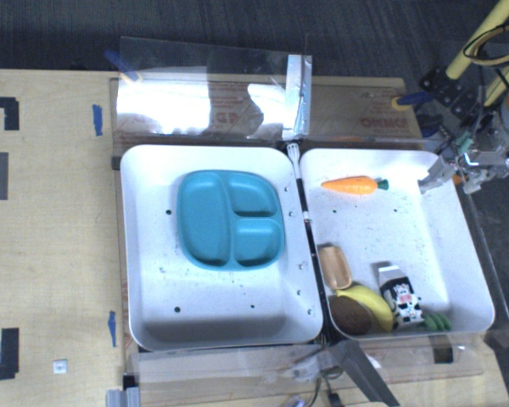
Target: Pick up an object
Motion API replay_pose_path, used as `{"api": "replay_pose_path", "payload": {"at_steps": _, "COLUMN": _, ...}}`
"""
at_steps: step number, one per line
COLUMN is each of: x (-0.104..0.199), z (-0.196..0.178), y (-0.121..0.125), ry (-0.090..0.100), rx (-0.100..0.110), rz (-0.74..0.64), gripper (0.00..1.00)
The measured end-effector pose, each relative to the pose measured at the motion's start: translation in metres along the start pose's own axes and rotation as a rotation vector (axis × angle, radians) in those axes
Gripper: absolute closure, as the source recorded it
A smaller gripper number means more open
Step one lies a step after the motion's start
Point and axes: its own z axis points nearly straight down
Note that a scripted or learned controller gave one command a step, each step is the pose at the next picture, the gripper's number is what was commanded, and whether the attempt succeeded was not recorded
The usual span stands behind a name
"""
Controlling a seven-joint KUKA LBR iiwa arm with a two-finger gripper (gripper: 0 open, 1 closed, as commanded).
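The right bin [424, 244] holds an orange carrot [352, 186] with a green tip near its back wall. Along its front lie a tan bread-like piece [334, 265], a yellow banana [371, 302], a brown round object [350, 315], a small black-and-white carton [400, 295] and a green item [436, 321]. My gripper [455, 173] hangs over the bin's back right corner, well to the right of the carrot and apart from it. Nothing is visibly in its grasp.
A blue divided plate [232, 219] lies in the left bin [153, 295]. A clear plastic sheet [204, 96] stands behind the left bin. Cables and the arm [483, 49] crowd the upper right.
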Motion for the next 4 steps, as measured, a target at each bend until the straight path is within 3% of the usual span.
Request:
{"api": "replay_pose_path", "payload": {"at_steps": 1, "x": 0.046, "z": 0.096, "y": -0.081, "ry": 0.002, "rx": 0.008, "rz": 0.042, "gripper": 0.00}}
{"api": "replay_pose_path", "payload": {"at_steps": 2, "x": 0.037, "z": 0.129, "y": -0.116, "ry": -0.001, "rx": -0.007, "rz": -0.123, "gripper": 0.00}}
{"api": "replay_pose_path", "payload": {"at_steps": 3, "x": 0.044, "z": 0.107, "y": -0.096, "ry": -0.001, "rx": -0.003, "rz": -0.039, "gripper": 0.00}}
{"api": "replay_pose_path", "payload": {"at_steps": 4, "x": 0.061, "z": 0.129, "y": -0.116, "ry": -0.003, "rx": -0.007, "rz": -0.097, "gripper": 0.00}}
